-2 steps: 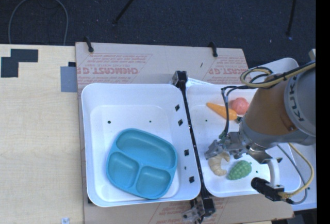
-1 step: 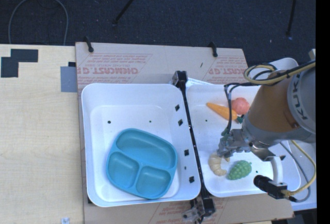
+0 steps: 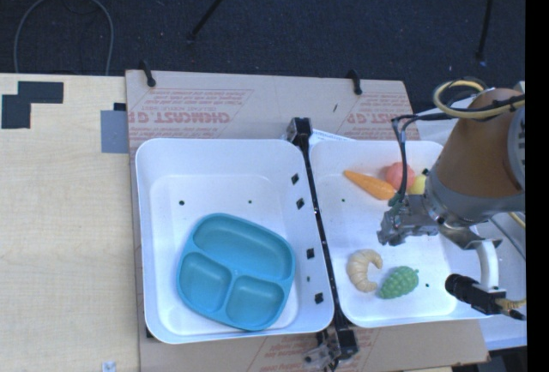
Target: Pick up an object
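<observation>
2 shallow white bins sit side by side on the bench, the left bin (image 3: 159,169) and the right bin (image 3: 343,293), with a black divider strip running between them. Left one has a blue sectioned plate (image 3: 236,269) lying in it, 3 compartments, pushed toward the near right part of the bin. The right one has all the small stuff: an orange carrot (image 3: 369,183) toward the far side, a pinkish-red round thing (image 3: 397,172) just behind it that's partly hidden by the arm, so I can't say what it is, plus a sliver of something yellow (image 3: 418,184) peeking out right next to that. Nearer the front there's a cream-colored croissant (image 3: 365,268) curled up, and a bumpy green bunch of grapes (image 3: 399,282) just beside it on the right, looks like they're about touching. The arm (image 3: 480,160) comes in from the right, big orange band, and the gripper (image 3: 399,229) is down low over the middle of the right bin, between the carrot and the croissant, a little above the grapes in the view. Honestly can't tell how wide it's spread from this angle, it's just a dark lump, and I see nothing caught in it. All the items look to be lying on the bin floor.
</observation>
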Action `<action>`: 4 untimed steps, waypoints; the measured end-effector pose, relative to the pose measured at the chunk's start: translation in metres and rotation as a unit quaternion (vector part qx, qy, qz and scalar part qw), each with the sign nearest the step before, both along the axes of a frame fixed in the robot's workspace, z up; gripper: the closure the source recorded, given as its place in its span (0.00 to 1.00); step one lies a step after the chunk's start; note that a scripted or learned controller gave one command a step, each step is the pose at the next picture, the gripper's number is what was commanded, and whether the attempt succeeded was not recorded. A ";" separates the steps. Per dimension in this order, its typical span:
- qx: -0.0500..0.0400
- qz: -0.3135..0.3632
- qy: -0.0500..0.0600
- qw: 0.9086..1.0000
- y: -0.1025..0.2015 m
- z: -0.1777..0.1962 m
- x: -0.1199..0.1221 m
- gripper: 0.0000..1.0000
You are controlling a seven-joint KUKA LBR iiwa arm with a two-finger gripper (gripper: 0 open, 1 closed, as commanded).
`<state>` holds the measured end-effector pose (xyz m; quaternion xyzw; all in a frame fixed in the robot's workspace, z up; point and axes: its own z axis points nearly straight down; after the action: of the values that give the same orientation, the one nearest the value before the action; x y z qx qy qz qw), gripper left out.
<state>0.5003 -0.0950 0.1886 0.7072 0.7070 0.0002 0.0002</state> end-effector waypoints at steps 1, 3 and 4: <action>0.000 0.000 0.001 1.000 -0.001 0.027 0.000 1.00; 0.001 0.001 0.002 1.000 0.098 0.025 0.005 1.00; 0.000 0.002 0.002 1.000 0.145 0.033 0.006 1.00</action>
<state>0.5064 0.0499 0.2217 0.7060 0.7082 -0.0011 -0.0017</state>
